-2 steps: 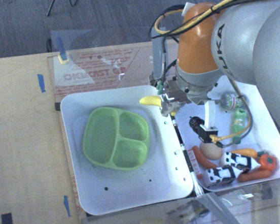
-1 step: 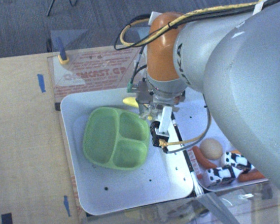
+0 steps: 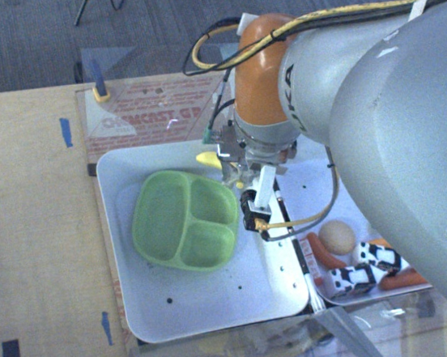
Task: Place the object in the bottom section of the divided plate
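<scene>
The gripper (image 3: 233, 171) is masked by the wrist, opening not determinable; a yellow object (image 3: 207, 159), possibly the task item, lies just beside it, the green divided plate (image 3: 184, 219) near, lower-left in view.

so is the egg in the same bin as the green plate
No, the egg lies beside the cow toy in the neighbouring bin, not the one holding the green plate.

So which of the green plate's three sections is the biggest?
The left section of the green plate, running its whole length; the upper-right section and lower-right section split that length between them.
</scene>
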Motion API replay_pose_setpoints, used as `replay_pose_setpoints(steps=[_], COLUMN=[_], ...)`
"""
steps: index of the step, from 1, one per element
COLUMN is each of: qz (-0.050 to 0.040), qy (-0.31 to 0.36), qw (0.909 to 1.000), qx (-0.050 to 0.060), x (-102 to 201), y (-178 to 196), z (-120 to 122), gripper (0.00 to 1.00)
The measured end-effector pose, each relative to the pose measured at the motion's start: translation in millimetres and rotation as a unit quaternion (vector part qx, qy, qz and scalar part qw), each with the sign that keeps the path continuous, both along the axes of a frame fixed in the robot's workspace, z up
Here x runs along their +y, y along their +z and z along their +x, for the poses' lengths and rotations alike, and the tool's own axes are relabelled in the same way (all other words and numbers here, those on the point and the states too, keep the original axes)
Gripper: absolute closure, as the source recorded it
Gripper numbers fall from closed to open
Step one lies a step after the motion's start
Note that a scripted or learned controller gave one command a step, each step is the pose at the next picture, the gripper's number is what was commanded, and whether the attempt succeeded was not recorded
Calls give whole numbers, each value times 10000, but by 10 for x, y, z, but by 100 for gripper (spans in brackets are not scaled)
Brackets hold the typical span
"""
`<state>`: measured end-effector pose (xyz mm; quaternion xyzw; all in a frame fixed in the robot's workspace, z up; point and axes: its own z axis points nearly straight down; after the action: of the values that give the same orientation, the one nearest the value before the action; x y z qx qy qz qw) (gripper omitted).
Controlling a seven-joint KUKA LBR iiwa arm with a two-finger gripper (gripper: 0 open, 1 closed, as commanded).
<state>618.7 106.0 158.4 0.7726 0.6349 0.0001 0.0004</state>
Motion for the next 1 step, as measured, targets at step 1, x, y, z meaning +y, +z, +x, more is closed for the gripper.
replay_pose_setpoints(steps=[1], qz=[2], qy=[1449], qw=[9895], qx=[-1], x=[411], y=[673], z=[-416], gripper=[100])
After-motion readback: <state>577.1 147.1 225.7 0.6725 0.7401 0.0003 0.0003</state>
